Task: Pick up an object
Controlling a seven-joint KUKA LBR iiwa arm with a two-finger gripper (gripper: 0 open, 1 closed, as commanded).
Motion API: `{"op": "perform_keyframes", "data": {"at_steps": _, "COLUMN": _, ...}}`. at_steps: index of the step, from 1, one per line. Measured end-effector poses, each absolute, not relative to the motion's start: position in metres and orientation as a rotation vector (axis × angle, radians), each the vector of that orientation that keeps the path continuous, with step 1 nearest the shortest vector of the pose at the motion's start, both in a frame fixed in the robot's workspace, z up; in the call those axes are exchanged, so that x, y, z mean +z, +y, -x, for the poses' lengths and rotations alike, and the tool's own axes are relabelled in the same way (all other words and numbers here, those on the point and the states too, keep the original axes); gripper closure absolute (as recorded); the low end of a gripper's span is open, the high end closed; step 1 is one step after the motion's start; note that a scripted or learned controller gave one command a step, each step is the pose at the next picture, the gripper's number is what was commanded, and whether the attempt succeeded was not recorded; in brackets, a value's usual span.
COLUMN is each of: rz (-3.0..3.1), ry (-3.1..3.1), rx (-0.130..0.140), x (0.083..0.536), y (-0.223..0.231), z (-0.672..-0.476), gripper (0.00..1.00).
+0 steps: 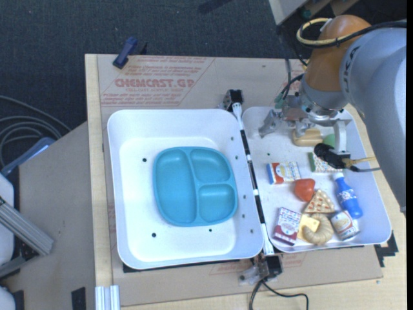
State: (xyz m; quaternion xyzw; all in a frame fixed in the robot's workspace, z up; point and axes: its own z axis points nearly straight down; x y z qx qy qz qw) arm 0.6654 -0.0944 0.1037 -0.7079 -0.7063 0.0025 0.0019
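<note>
A grey robot arm with an orange band (335,44) reaches in from the right over the far end of the right-hand shallow white bin (381,228), its end effector (287,118) low above the bin's far left corner. Whether the end effector is spread or pressed together cannot be told from this angle, and nothing can be seen between its tips.

The nearest candidate is a tan block-shaped toy (308,136), lying on the bin floor just beside the end effector, toward the right and slightly nearer the camera, its long axis running roughly left to right. Further toward the near end lie a small red-and-white packet (282,172), a red tomato-like toy (304,188), a toy pizza slice (319,203), a blue plastic bottle (346,196), a red-and-white carton (288,225) and a small jar (344,224), all well apart from the end effector.

The left-hand white bin (129,173) holds a turquoise divided plastic tray (193,185). Both bins rest on a pale wooden tabletop (161,76). The pick appears not yet made; a short shift rightward would likely bring the tool over the tan block.
</note>
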Motion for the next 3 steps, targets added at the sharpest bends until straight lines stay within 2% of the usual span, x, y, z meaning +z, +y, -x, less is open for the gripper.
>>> {"op": "perform_keyframes", "data": {"at_steps": 1, "rz": 2.223, "ry": -2.218, "rx": 0.006, "x": 0.114, "y": -0.094, "z": -0.666, "gripper": 1.00}}
{"op": "perform_keyframes", "data": {"at_steps": 2, "rz": 2.223, "ry": -2.217, "rx": 0.006, "x": 0.114, "y": -0.094, "z": -0.666, "gripper": 0.00}}
{"op": "perform_keyframes", "data": {"at_steps": 3, "rz": 2.219, "ry": -2.220, "rx": 0.003, "x": 0.084, "y": -0.091, "z": -0.664, "gripper": 0.00}}
